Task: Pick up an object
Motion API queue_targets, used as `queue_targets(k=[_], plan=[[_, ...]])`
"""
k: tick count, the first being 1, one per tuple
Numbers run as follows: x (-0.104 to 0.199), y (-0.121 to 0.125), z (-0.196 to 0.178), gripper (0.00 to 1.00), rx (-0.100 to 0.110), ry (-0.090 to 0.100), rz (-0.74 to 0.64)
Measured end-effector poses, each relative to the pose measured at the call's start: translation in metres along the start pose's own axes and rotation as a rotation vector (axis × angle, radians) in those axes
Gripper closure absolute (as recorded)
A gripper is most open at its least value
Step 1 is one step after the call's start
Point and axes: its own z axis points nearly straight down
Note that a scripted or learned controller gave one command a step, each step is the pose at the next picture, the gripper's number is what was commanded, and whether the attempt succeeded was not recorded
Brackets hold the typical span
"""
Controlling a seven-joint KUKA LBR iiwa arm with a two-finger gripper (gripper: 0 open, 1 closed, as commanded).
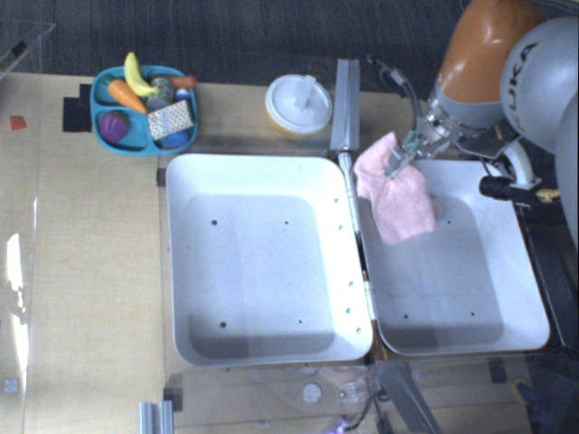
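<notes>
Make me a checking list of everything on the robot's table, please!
Surface: wooden bench bearing two shallow white bins, left bin and right bin, side by side.
Job's things: pink cloth draped at the right bin's top-left corner, partly bunched up.
Clutter: blue divided tray of toy food, including a banana and a carrot; white lidded container behind the left bin.
Gripper: gripper at the cloth's upper edge, cloth gathered between its fingers.
Cables: black cable beside the wrist.
Surroundings: dark floor beyond the bench.
</notes>
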Motion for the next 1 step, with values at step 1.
queue_targets(k=[1], plan=[[0.0541,-0.0371,-0.0325,1.00,-0.001,0.001,-0.031]])
